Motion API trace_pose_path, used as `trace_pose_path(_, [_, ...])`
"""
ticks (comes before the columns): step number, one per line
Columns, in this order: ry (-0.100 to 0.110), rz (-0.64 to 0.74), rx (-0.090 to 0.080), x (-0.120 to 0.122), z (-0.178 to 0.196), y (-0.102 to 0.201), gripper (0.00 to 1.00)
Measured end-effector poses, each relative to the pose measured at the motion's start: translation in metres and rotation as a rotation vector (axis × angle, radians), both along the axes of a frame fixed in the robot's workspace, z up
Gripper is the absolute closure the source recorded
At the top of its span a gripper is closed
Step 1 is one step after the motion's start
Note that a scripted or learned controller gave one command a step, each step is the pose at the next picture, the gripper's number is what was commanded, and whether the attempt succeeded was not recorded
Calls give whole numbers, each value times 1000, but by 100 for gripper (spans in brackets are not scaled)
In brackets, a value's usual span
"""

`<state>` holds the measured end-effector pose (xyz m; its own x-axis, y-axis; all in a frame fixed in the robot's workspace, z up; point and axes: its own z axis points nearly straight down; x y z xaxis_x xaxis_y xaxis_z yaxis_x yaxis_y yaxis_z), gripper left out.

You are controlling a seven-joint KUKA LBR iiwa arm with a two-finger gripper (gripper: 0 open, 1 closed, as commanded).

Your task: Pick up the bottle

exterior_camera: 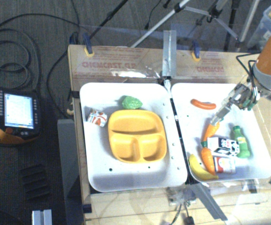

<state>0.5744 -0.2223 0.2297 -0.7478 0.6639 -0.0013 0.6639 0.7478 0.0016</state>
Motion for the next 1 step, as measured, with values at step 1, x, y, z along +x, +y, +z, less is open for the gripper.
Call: trace_pose_path(1, [0,0,0,0,0,0,0])
